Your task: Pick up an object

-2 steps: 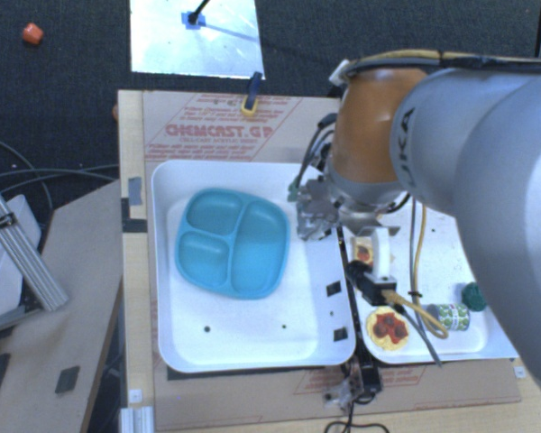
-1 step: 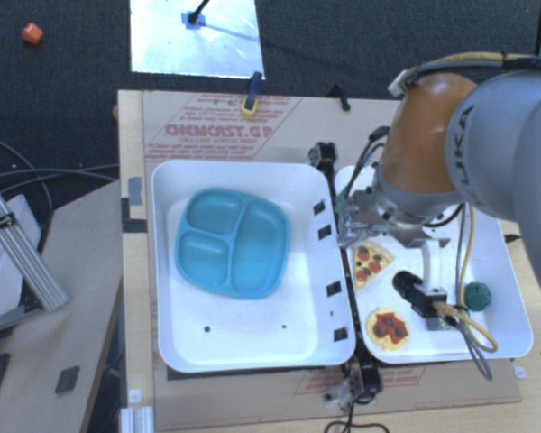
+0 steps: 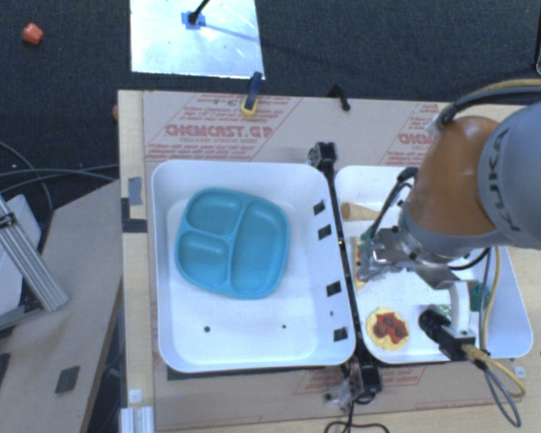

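arm: you are looking at it reaching in from the right, its gripper [image 3: 371, 262] hanging low over the right bin [image 3: 514, 332] | grip: you cannot tell its state | objects: toy pizza [image 3: 389, 327] is lying near the right bin's front; blue divided plate [image 3: 233, 243] is sitting in the left bin [image 3: 176, 341]

The arm [image 3: 487, 179] covers much of the right bin [image 3: 514, 332] and runs off the right edge. The tool [image 3: 371, 262] is blurred; a tan object [image 3: 361, 211], perhaps bread, lies partly hidden.
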Motion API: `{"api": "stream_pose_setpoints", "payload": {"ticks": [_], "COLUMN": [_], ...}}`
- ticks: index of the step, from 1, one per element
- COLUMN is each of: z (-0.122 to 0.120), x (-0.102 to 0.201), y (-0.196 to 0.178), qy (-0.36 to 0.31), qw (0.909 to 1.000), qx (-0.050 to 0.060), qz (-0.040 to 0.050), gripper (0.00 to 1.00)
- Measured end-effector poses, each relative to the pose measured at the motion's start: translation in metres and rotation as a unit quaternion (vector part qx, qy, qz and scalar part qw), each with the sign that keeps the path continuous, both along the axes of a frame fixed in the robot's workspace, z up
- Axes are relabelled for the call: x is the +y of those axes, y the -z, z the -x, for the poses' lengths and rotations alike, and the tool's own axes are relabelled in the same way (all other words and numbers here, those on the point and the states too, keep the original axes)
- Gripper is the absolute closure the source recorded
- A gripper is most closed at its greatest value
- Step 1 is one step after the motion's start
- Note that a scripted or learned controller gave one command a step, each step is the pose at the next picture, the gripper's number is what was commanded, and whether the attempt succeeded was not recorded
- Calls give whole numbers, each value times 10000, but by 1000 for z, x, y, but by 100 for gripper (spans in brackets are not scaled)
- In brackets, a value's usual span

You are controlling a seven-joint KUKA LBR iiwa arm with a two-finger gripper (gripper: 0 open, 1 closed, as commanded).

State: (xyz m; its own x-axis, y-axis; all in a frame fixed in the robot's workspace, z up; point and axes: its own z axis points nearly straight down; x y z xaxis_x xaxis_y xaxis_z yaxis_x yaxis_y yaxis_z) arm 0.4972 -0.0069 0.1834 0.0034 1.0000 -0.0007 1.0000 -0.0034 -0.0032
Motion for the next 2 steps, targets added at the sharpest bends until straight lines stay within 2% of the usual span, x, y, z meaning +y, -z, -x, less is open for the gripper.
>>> {"api": "stream_pose_setpoints", "payload": {"ticks": [1,2], "z": [-6,-99], "x": [69,85], "y": [-1,-83], "qy": [-65,-51], "qw": [10000,9999], "qx": [-25,-100], "qz": [-14,-9], "gripper": [100,100]}}
